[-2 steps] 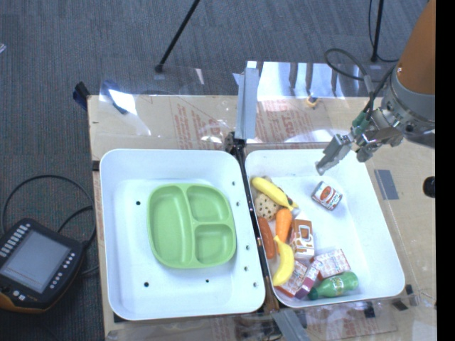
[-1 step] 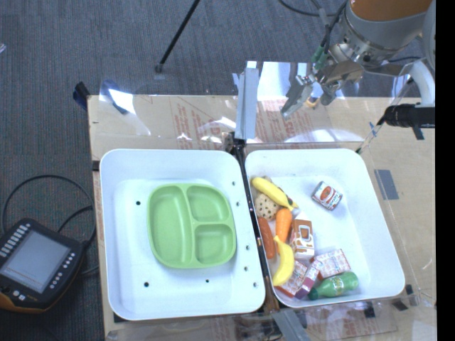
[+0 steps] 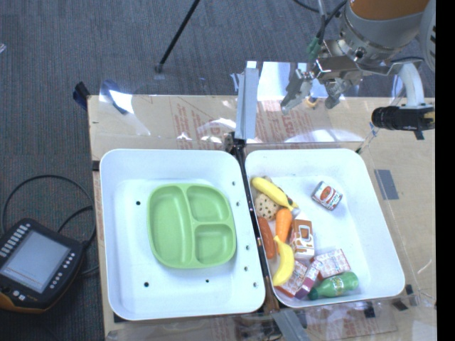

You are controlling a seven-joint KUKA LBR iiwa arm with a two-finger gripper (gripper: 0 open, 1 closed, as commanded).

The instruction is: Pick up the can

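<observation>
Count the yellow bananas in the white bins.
2, both in the right white bin. One curved yellow banana lies near its upper left, above the cookie; the other yellow banana lies lower down, below the carrots. Others may hide beneath the pile.

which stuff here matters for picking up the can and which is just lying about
For the job:
can, on its side in the right bin
tool, open, up above the bin's far edge

Lying about:
two bananas
carrots
cookie
juice cartons
green bottle
green tray in the left bin
</observation>
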